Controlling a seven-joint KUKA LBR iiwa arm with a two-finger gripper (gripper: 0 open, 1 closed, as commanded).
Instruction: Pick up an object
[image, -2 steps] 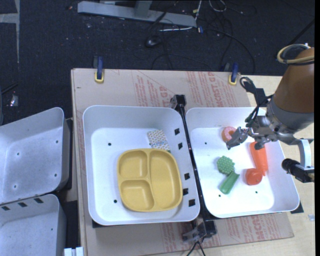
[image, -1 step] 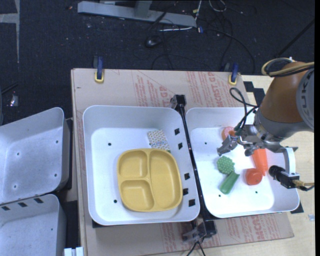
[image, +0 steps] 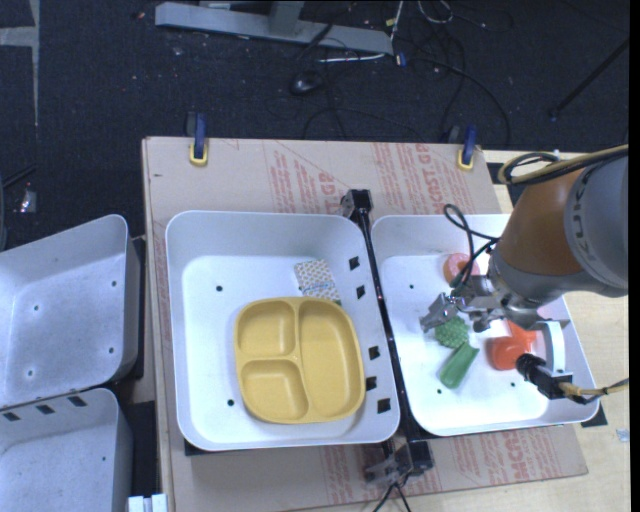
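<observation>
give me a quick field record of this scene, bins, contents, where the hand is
left bin: shallow white bin holding a yellow three-compartment plastic plate and a small patterned cloth piece just behind it
right bin: shallow white bin holding a green textured block, a green cylinder, an orange-red object and a pinkish-red object
hand: hand low over the right bin, right by the green block
base: cardboard sheet held by two clamps

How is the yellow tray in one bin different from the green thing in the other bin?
The yellow tray is broad, flat and split into three compartments; the green object is small, narrow and plain. The yellow tray lies in the left bin, with a small patterned item just beyond it. The green object lies in the right bin, close under the gripper and beside an orange-red object. Both lie on white bin floors.
</observation>
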